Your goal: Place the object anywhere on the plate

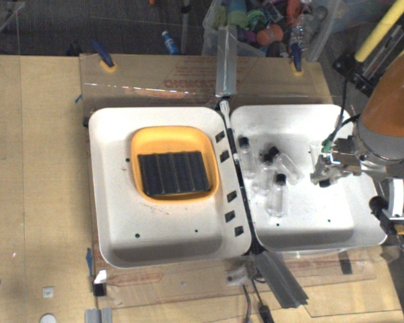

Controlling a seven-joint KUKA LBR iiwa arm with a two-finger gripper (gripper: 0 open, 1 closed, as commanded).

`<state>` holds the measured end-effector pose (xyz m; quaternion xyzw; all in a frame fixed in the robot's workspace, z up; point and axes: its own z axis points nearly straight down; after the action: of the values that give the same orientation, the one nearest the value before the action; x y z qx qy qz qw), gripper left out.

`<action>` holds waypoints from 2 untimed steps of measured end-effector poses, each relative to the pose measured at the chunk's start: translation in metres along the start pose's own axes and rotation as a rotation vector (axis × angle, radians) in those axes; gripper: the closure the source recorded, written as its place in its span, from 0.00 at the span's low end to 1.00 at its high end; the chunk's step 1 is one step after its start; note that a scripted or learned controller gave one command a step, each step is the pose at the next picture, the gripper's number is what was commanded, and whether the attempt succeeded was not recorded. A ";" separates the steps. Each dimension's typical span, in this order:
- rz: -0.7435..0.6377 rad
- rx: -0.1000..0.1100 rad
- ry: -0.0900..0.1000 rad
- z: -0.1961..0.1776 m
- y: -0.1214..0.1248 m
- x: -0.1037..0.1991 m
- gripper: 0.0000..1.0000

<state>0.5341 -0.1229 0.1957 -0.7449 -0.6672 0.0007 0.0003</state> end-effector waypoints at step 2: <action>-0.115 -0.002 -0.001 0.009 0.080 0.061 1.00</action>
<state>0.6205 -0.0708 0.1869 -0.7054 -0.7088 0.0002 -0.0007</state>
